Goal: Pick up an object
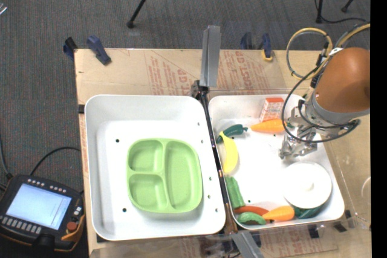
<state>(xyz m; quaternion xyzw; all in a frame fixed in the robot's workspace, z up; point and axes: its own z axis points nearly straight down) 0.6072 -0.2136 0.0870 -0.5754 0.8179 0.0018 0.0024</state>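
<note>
The gripper (294, 149) is seen at right, its grasp indiscernible, above a white plate (307, 185); cardboard lettering stays unreadable.

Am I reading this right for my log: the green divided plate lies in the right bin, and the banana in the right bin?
Not quite. The camera view shows the green divided plate in the left bin; the banana does lie in the right bin.

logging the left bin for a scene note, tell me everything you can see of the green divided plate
The green divided plate is pale lime green and looks like smooth plastic, a rounded rectangle with a raised rim. Ridges split it into three compartments: two smaller ones stacked on the view's left side and one long one on the right. It lies flat, right side up, slightly rotated, on the floor of the left bin, near the middle and touching nothing else.
</note>
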